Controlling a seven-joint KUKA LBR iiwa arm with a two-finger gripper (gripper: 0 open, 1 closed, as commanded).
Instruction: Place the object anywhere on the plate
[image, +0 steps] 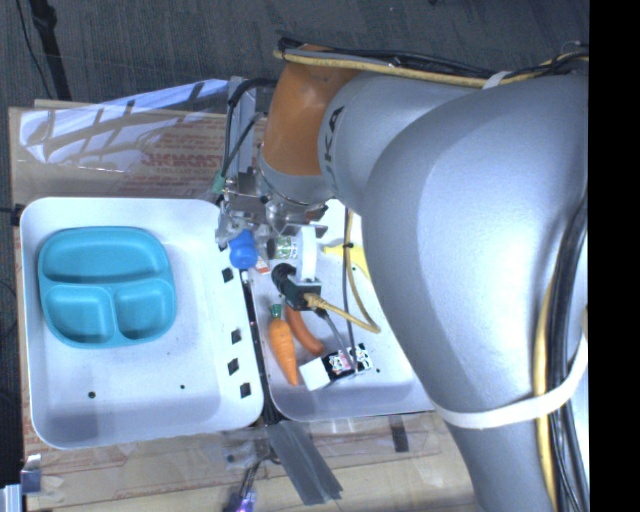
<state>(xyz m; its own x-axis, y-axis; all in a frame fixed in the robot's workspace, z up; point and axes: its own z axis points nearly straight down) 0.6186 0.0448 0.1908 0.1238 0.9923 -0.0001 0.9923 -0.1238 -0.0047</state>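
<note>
The blue plate (105, 285), divided into three compartments, lies in the left bin (130, 400) toward its far left. My gripper (243, 235) hangs over the wall between the two bins, under the orange wrist band. A small blue object (241, 253) shows right at the gripper's lower end, above the divider; whether it is gripped or just beneath I cannot tell. The plate is well to the left of the gripper, with bare bin floor between them.
In the right bin (380, 385) lie an orange carrot (284, 352), a darker orange piece (307, 335) beside it, and a small white box with black marks (336, 366). The big grey arm covers most of the right bin.
</note>
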